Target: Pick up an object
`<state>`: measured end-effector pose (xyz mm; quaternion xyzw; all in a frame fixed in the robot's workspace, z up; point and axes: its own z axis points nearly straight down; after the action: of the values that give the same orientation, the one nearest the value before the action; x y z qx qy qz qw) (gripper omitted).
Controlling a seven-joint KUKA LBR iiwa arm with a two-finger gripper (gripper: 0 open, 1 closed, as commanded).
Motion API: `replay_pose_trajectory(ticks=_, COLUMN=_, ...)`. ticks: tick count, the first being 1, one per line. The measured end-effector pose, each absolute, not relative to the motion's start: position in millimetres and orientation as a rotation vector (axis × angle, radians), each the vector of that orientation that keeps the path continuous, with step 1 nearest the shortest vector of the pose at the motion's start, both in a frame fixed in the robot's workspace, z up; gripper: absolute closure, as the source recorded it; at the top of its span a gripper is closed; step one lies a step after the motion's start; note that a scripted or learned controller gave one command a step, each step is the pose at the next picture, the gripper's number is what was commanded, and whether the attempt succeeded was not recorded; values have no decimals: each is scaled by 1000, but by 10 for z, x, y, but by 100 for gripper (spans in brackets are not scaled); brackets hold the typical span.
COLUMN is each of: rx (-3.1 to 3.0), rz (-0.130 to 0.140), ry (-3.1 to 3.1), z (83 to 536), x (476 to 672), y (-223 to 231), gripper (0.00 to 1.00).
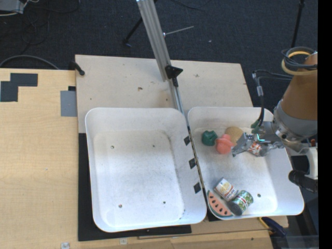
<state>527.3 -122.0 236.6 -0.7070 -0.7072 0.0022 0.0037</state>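
Green can [244, 199] lying diagonal, near watermelon slice [220, 205]

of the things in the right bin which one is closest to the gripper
The pink object, just left of the gripper. The tan one sits slightly farther up, the green one beyond it.

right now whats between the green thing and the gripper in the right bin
The pink object lies between the green object and the gripper, seen in the camera view.
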Motion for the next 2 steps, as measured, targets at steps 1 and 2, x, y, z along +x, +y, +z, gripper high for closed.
replay_pose_trajectory(ticks=1, rx=-2223, rz=2, ry=-2216, z=2389, x=5279, y=-1233, gripper=0)
replay_pose_trajectory(ticks=2, rx=-2216, rz=8, ry=-2215, z=1752, x=5306, y=-1216, gripper=0)
